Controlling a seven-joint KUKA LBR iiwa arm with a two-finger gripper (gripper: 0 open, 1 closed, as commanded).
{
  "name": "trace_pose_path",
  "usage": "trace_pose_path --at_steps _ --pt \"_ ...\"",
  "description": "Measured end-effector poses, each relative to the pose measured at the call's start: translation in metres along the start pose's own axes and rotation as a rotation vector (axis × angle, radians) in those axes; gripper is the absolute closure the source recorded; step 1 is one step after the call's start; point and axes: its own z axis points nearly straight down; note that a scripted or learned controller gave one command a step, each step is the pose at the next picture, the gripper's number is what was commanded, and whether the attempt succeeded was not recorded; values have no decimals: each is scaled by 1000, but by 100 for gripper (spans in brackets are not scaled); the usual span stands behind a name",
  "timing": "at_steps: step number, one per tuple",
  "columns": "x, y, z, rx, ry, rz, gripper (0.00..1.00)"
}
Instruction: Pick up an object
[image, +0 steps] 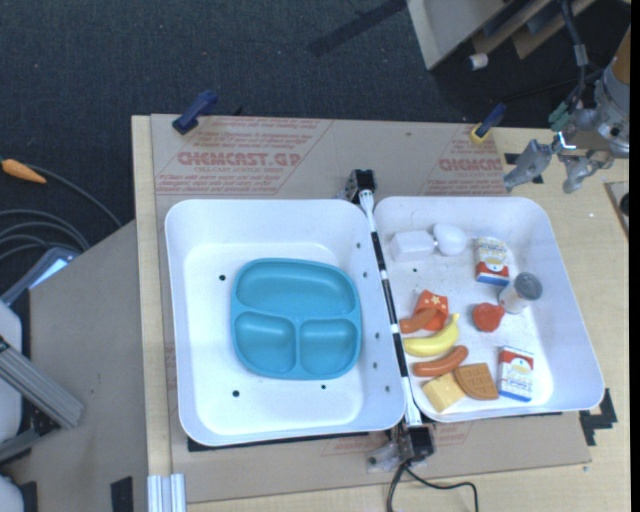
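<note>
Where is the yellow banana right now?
The banana lies in the right bin, near its left wall, between the orange wedge above and the sausage below.

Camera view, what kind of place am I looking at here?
Probably a robot lab bench for pick-up trials: two white bins clamped side by side on a board, toy food such as a banana in the right bin, a blue tray in the left, and a gripper at top right.

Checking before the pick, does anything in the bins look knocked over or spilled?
Nothing looks spilled or damaged. The small grey can in the right bin lies tipped on its side beside the red piece.
</note>
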Motion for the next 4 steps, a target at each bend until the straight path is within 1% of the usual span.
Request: trace_pose_path --at_steps 1,2,3,4 --pt "1 13 160 -6 -2 -1 0" --pt "21 14 188 -7 -5 -1 0" --pt "44 14 187 -9 -5 -2 0" --pt "62 -39 187 -12 -5 0 0"
